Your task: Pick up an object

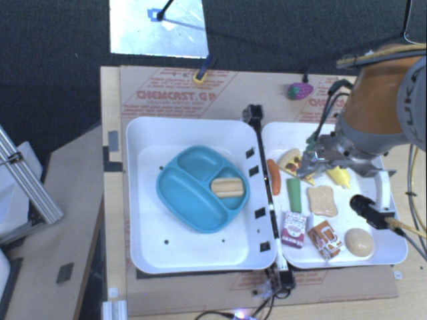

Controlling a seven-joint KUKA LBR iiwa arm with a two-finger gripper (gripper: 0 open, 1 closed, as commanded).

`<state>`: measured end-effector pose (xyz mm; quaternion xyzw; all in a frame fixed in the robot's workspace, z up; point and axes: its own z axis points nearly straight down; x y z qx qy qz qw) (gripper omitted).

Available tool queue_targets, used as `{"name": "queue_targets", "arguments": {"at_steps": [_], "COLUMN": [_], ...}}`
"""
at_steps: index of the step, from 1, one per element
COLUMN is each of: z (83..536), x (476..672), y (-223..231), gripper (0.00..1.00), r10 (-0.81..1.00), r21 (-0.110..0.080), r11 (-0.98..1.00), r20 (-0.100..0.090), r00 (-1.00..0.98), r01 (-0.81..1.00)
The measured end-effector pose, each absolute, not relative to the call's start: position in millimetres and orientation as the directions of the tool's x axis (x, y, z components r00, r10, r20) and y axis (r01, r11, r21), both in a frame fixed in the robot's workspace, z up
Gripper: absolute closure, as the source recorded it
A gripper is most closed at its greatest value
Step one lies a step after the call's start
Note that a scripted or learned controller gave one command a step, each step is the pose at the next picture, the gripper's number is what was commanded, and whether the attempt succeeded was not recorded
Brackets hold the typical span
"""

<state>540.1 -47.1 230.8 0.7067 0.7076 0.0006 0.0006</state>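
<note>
From the overhead camera you see the arm reaching in at the right of the frame, its gripper low over the upper part of the right bin. You cannot tell whether anything sits in its grasp. Just beside it lie a pizza slice, a green block and a yellow piece. Lower in that bin are toast, an orange carrot, two small cartons and a pale egg-like piece. In the left bin, centre frame, a blue divided plate carries a tan roll.
</note>
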Motion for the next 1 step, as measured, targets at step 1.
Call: {"name": "queue_targets", "arguments": {"at_steps": [1], "z": [231.5], "x": [546.3], "y": [-38.8], "gripper": [1.0], "r10": [1.0], "r21": [0.002], "r11": [0.006], "r20": [0.001], "r00": [-0.006], "r01": [1.0]}}
